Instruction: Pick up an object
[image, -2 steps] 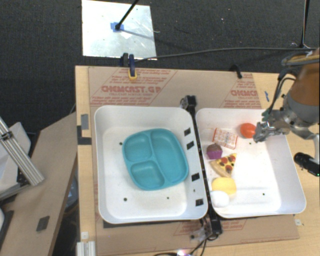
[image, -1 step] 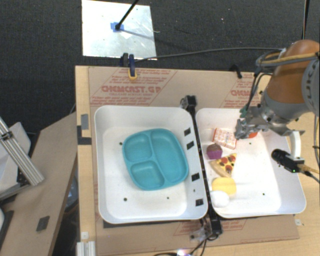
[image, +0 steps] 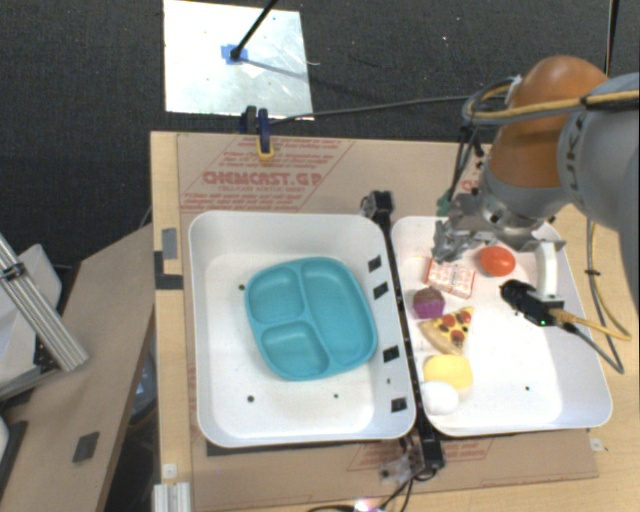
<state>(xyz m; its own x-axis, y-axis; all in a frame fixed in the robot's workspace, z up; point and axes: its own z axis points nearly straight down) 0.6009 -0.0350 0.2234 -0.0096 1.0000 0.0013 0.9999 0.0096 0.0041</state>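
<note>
— Where was the gripper (image: 455, 243)?
— In the upper right of the frame, over the upper left corner of the right bin (image: 590, 405), pointing down. The grey arm (image: 605, 150), with its orange band (image: 545, 100), came in from the right edge above it.
— Open or closed?
— I couldn't tell. From that angle its tip was a grey tangle, and I couldn't tell whether it touched anything either.
— What lay under it?
— A pink-and-white packet (image: 450, 277) lay flat on the bin floor, just below the gripper in the frame. An orange-red ball (image: 497, 261) sat just right of the packet.
— And the other things to pick?
— They ran down the left side of the same bin. First was a purple piece (image: 428, 301) just under the packet, then a toy pizza slice (image: 448, 330) beside it. Below those was a yellow lump (image: 447, 371), and a white ball (image: 438, 397) pressed against it near the lower left corner.
— The left bin (image: 200, 300)?
— A teal divided plate (image: 310, 318) lay flat in its middle, well apart from the walls.
— What were the bins on?
— Both sat side by side on a cardboard sheet (image: 300, 165) with red print, with a blue clamp (image: 263, 127) at its upper edge
</note>
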